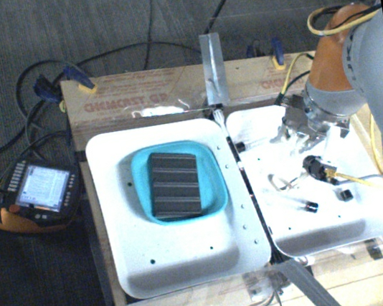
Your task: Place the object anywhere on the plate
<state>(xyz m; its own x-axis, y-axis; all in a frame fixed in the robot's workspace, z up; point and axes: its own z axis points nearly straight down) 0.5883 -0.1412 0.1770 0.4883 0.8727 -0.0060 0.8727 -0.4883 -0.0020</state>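
Your gripper [304, 138] hovers over the right bin [376, 216], finger state impossible to tell, while the dark ridged object [175, 183] already lies on the teal plate [213, 181] well left; another grab risks dislodging it.

Dark ribbed block [175, 184] lies flat on teal plate [213, 181].

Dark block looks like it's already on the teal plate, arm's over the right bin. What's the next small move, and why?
Probably none beyond lifting the arm clear. The dark ribbed block lies flat inside the teal plate in the left bin, while the gripper sits over the right bin, apart from both.
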